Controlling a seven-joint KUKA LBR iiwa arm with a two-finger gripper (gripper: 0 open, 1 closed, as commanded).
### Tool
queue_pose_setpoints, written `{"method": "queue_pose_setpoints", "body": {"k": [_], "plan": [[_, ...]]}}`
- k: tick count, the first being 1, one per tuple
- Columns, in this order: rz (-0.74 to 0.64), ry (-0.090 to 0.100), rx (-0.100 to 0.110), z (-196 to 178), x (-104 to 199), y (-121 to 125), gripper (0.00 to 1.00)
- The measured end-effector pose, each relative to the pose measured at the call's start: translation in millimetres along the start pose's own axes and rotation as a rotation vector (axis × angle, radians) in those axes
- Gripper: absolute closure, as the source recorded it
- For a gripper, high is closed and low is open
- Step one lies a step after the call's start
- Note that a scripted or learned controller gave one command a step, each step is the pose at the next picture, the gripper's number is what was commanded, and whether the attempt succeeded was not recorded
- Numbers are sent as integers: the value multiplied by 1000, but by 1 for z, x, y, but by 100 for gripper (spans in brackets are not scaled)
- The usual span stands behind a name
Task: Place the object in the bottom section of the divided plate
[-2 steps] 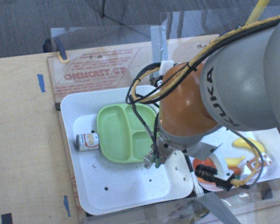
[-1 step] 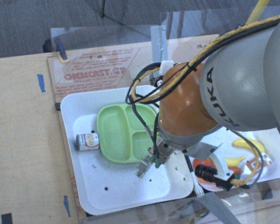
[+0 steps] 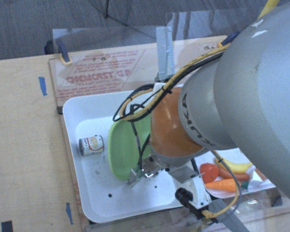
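A single fixed camera looks down from above at a slant, fairly close in. The wooden surface (image 3: pixel 23 155) fills the left of the frame, grey floor runs along the top, and a white bin (image 3: pixel 92 199) sits at centre. The arm (image 3: pixel 237 95) (very near the lens) enters from the right and covers the right half.

You get bright, even overhead light: glare on the grey arm (image 3: pixel 257 82), soft shadows in the white bin (image 3: pixel 92 199), mild blur throughout.
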State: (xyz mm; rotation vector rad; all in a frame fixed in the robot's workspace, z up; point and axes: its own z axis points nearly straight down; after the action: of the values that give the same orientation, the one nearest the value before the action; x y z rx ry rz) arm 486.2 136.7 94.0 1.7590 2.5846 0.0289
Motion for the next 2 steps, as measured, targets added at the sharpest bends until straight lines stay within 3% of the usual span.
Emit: {"method": "queue_pose_setpoints", "body": {"k": [1,2], "plan": [[397,-4,26,-76,77,24,0],[701,-8,26,-173,84,30,0]]}}
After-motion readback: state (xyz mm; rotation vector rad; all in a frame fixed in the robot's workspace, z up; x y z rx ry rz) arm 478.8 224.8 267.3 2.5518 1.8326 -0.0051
